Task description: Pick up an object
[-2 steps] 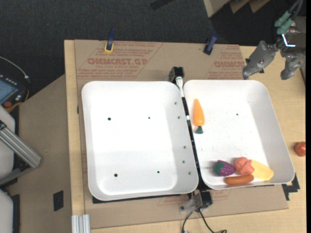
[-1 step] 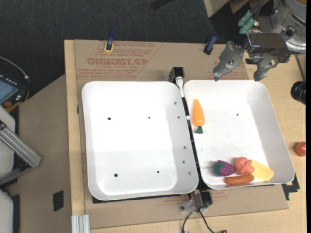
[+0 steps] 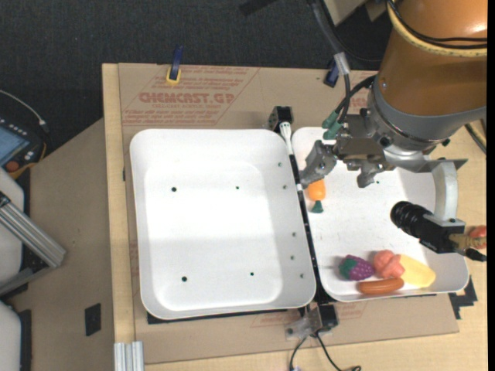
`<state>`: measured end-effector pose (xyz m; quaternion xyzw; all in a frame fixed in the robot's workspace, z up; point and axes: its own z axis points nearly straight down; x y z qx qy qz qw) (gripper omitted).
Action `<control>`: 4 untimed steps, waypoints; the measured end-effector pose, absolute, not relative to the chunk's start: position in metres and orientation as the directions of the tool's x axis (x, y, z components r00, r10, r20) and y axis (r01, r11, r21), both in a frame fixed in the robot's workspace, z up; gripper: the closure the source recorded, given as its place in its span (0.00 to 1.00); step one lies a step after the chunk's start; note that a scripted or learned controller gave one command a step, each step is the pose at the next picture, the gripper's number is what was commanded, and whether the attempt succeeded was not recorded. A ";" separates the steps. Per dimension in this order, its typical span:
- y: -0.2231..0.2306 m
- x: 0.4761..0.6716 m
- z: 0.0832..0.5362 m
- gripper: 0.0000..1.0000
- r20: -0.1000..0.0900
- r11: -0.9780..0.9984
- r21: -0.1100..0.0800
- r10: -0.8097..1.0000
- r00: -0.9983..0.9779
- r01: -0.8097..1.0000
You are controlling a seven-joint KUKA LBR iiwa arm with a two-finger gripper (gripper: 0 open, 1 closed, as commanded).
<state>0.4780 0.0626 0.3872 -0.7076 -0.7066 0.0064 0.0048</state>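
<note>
Gripper [image 3: 343,170] hangs over the far left part of the right bin [image 3: 348,230], and from where I stand its two fingers are apart with nothing clamped between them. Starting from the left, the left bin [image 3: 147,207] is well away from the tool and has no part in the coming move. Next comes the wall where the two bins meet, and just to the right of it sits a small orange toy with a green end [image 3: 315,191], perhaps a carrot.

That toy is the nearest thing to the gripper. It sits right at the tip of the left finger [image 3: 318,161], to the left of the gap and a little nearer, not inside it. I cannot tell whether finger and toy touch. Its long axis seems to run near to far, with the green end pointing near. By my reckoning the tool has to shift left and a touch nearer before closing, and the bin wall close by leaves the left finger little room.

Further right and much nearer, well apart from the gripper, a cluster lies along the near edge of the right bin: purple toy grapes [image 3: 356,267], a red sausage [image 3: 380,287] lying left to right, a pink toy [image 3: 389,263] and a yellow toy [image 3: 418,273].
</note>
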 end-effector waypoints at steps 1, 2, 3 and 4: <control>0.120 0.479 0.349 0.00 0.000 0.002 -0.005 1.000 -0.002 1.000; 0.169 0.480 0.507 0.00 0.007 0.006 0.018 1.000 -0.006 1.000; 0.223 0.479 0.537 0.00 0.003 0.004 0.006 1.000 -0.004 1.000; 0.168 0.543 0.365 0.00 -0.005 -0.006 -0.010 1.000 0.006 1.000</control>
